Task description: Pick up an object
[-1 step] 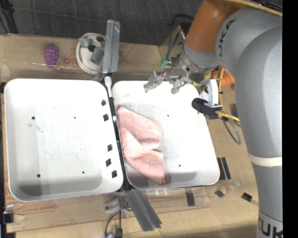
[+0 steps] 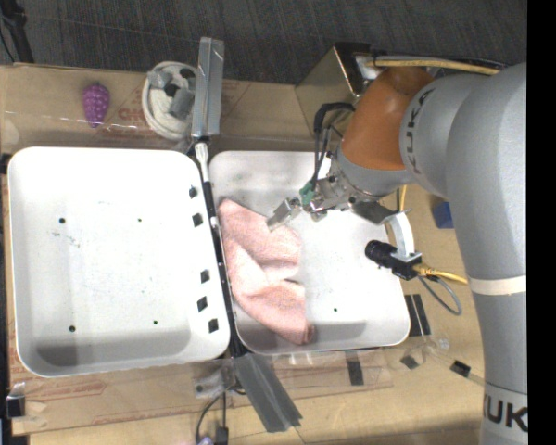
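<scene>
A pink cloth (image 2: 262, 269) lies crumpled along the left side of the right bin (image 2: 371, 313), running from near the bin's middle down to its front wall. My gripper (image 2: 284, 213) hangs over the right bin, pointing left, with its tip just above the cloth's upper right edge. How its tip stands against the cloth is too small to read. I see nothing lifted off the bin floor.
The left bin (image 2: 102, 248) sits beside the right one, with a divider bar (image 2: 213, 258) between them. Behind the bins lie a purple grape-like toy (image 2: 95, 102) and a white roll (image 2: 170, 95) on the cardboard. The grey arm (image 2: 463, 156) fills the right side.
</scene>
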You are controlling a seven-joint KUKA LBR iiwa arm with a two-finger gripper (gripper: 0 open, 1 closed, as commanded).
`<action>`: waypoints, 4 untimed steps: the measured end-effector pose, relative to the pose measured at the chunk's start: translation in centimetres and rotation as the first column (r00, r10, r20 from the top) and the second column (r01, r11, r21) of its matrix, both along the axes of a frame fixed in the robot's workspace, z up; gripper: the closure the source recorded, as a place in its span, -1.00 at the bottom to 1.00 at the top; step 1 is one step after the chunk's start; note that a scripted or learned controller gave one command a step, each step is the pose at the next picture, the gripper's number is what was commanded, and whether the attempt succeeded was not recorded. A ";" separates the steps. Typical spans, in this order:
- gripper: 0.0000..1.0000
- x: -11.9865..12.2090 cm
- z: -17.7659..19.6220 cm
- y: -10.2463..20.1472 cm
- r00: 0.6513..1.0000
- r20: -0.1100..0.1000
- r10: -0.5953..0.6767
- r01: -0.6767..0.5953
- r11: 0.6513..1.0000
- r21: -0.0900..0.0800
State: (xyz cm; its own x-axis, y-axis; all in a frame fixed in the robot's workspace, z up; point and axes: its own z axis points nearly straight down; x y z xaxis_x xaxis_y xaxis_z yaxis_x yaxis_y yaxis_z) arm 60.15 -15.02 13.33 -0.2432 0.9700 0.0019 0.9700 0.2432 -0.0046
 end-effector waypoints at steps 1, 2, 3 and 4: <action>-1.00 -2.5 -4.2 -0.1 0.999 0.002 0.049 -0.049 0.999 0.000; -1.00 -0.7 -4.0 -6.0 0.956 0.007 0.294 -0.294 0.956 -0.003; -1.00 5.3 -4.0 -0.2 0.885 0.006 0.466 -0.466 0.885 -0.003; -1.00 0.9 -4.1 -0.5 0.863 0.004 0.506 -0.506 0.863 0.000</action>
State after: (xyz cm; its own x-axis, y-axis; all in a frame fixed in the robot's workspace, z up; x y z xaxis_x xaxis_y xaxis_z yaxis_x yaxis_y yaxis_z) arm 61.06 -15.50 9.22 -0.7003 0.7139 0.0010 0.7139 0.7003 -0.0009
